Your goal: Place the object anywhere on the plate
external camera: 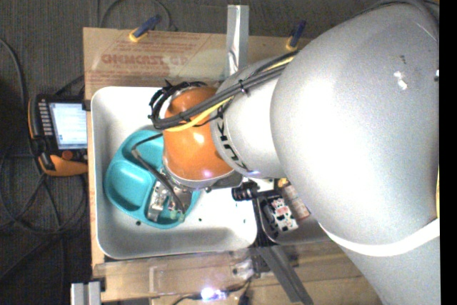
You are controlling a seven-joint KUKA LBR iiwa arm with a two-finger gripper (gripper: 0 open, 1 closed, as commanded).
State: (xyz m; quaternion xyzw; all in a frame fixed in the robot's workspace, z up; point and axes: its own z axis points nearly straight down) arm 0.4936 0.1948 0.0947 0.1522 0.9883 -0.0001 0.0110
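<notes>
Faint red lettering on the cardboard (153, 61) is unreadable. The teal plate (128, 182) lies in the white bin (107, 239); the gripper (163, 205) hangs over its rim, grip unclear.

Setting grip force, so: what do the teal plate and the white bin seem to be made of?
The plate looks like glossy moulded plastic: even teal colour, soft highlights, thick rounded rim. The bin looks like smooth matte plastic, uniformly white with rounded corners, though coated metal is possible.
</notes>
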